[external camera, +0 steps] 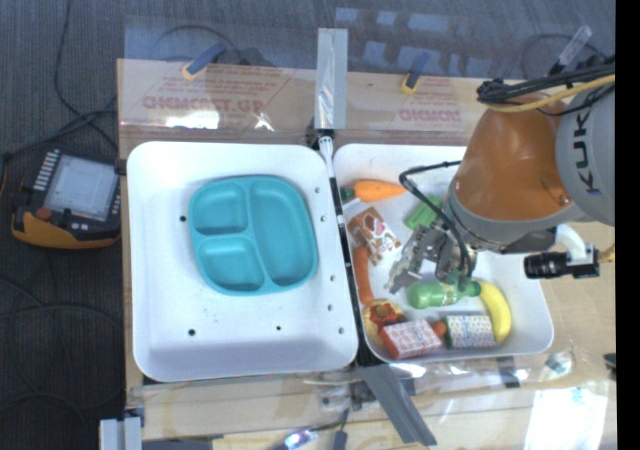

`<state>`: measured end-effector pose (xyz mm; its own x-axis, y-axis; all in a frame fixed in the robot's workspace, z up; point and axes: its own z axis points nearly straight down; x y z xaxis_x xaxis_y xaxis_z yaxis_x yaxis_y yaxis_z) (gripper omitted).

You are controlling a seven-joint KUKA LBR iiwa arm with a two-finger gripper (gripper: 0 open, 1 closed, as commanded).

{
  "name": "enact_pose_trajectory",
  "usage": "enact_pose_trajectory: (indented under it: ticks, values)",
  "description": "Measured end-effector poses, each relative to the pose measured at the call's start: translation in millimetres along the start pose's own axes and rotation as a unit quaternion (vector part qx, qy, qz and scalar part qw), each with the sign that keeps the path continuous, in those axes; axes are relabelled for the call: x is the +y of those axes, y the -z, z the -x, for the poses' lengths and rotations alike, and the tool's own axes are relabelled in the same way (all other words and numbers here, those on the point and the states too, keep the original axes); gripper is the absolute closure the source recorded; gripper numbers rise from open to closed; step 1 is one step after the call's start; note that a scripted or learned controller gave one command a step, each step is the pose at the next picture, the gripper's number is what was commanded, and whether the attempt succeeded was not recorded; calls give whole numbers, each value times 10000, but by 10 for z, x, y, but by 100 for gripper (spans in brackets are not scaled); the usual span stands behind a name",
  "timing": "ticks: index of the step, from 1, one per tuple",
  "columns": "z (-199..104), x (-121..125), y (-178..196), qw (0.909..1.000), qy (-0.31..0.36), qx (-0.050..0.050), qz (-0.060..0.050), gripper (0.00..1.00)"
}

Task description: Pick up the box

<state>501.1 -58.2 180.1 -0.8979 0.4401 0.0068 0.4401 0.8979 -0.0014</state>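
in the camera view the gripper [432, 263] hung low inside the right bin [535, 338], under the grey arm [590, 163] with its broad orange band [510, 168]. its metal parts were a tangle from this height, and i could not tell whether it was spread or pressed together; nothing could be seen pinched in it.

the box [411, 338] lay below the gripper in the picture and a little to the left of it, near the bin's front edge, apart from the gripper with the green toy [440, 292] lying between them. it was a small red carton resting flat, its long axis running roughly left to right, slightly tilted so that the right end sat higher in the picture. just beside its right end lay a patterned packet [470, 330], close enough that i could not tell whether they touched; at its left end a small red and yellow thing [383, 314] crowded it.

judging from this, the coming move called for a short shift toward the front edge, with the pinch set across the box's short side. the tight neighbours looked likely to get in the way.

elsewhere around the gripper: a banana [496, 310] to its right, a carrot [378, 191] and a printed packet [374, 234] above and left. well to the left, the left bin [160, 338] held a blue divided plate [251, 233].
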Motion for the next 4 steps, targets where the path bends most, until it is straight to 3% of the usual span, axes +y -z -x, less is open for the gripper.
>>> enact_pose_trajectory:
  ticks: [3,4]
  values:
    - [-4,36,160,9999,-5,100,1,100]
    - [-126,-112,1017,9996,266,-15,6,100]
